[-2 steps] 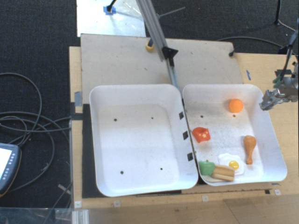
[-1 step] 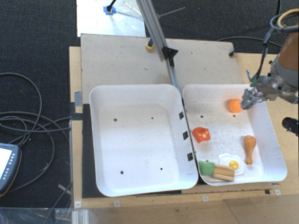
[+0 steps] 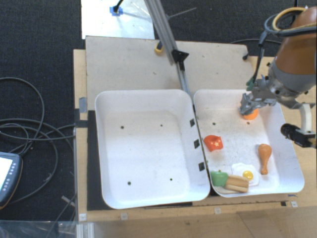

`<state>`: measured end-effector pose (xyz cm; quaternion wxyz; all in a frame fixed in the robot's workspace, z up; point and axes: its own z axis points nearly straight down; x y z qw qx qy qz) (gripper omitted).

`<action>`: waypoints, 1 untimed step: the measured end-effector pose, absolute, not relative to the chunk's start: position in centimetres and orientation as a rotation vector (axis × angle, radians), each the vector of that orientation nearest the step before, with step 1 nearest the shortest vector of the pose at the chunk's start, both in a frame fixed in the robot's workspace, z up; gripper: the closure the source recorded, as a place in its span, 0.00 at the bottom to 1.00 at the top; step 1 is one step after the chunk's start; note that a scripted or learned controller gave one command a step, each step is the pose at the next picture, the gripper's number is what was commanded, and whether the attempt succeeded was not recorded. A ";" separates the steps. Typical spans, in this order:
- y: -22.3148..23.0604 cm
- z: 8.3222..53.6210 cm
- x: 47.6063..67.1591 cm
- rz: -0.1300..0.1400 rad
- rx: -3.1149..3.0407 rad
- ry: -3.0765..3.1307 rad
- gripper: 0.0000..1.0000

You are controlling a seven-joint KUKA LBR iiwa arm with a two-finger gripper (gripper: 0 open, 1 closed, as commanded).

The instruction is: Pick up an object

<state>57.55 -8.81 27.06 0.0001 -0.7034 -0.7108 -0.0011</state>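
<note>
Grey metal gripper (image 3: pixel 249 105) is hovering over a smooth orange round piece (image 3: pixel 250 115) directly beneath it; whether it is gripping cannot be told.

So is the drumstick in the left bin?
No, the drumstick lies in the right bin, near the fried egg.

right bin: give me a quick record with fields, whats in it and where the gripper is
bin: right bin, white, shallow
gripper: gripper low over the bin's far side, right above an orange object
red item: red pepper piece near the left wall
drumstick: toy chicken drumstick towards the right side
near edge: fried egg, hot dog bun, green vegetable lying close together
grasp: cannot tell
</note>
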 end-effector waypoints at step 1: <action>-3.1 27.4 58.9 -0.006 -2.209 -2.235 1.00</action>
